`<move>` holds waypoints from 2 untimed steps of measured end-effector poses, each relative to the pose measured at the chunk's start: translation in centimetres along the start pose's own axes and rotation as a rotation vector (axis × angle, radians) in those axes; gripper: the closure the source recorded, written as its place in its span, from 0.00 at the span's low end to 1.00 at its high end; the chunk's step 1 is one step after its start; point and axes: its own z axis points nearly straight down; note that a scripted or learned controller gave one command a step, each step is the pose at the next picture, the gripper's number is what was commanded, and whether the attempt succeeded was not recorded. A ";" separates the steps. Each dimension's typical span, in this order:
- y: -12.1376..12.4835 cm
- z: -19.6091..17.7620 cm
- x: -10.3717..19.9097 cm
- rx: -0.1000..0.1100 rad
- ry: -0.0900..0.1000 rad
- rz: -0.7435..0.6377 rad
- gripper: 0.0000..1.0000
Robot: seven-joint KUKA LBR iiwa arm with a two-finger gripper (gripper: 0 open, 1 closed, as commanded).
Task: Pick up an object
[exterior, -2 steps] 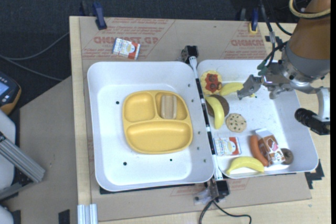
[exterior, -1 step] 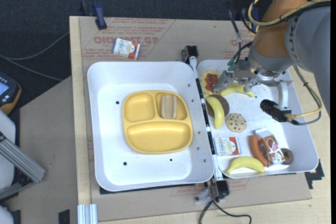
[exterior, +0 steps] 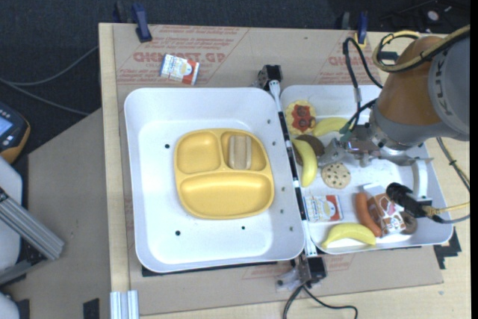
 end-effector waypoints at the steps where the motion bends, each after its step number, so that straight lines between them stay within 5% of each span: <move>1: -3.3 1.3 1.4 -0.003 0.001 -0.003 0.00; 2: -3.0 0.2 1.4 -0.010 -0.001 -0.003 1.00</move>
